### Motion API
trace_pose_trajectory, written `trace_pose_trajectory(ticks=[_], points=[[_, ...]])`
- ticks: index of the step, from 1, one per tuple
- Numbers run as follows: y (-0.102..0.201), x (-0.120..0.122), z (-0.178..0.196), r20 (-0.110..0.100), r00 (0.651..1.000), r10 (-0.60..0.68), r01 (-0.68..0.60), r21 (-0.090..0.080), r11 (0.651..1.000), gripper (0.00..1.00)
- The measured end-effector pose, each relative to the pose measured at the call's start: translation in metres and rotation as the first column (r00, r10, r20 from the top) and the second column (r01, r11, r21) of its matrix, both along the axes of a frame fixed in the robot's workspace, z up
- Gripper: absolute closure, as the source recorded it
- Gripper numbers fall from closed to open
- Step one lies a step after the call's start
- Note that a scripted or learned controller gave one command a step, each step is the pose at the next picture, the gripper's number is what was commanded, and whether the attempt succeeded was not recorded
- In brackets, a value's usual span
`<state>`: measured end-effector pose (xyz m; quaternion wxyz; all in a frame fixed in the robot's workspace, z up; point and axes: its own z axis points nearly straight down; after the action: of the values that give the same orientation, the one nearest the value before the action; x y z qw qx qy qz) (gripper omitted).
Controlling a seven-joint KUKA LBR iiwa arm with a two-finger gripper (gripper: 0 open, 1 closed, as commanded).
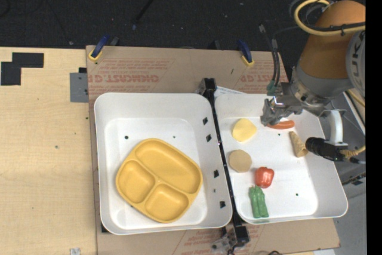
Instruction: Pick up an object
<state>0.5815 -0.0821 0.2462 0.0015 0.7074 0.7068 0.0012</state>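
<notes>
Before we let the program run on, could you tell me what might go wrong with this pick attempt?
1. The claw sits right over the orange-red piece near the right bin's far wall; it looks thin and flat, so the grasp may slip off.
2. The yellow piece and the tan stick lie close on either side, so a slightly off descent could knock one aside.
</notes>
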Motion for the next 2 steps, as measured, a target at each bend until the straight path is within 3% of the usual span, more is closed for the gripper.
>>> trace_pose_trajectory(ticks=[2], points=[[0.097,0.006,0.003,-0.004,1.000,0.004,-0.004,0.001,1.000,1.00]])
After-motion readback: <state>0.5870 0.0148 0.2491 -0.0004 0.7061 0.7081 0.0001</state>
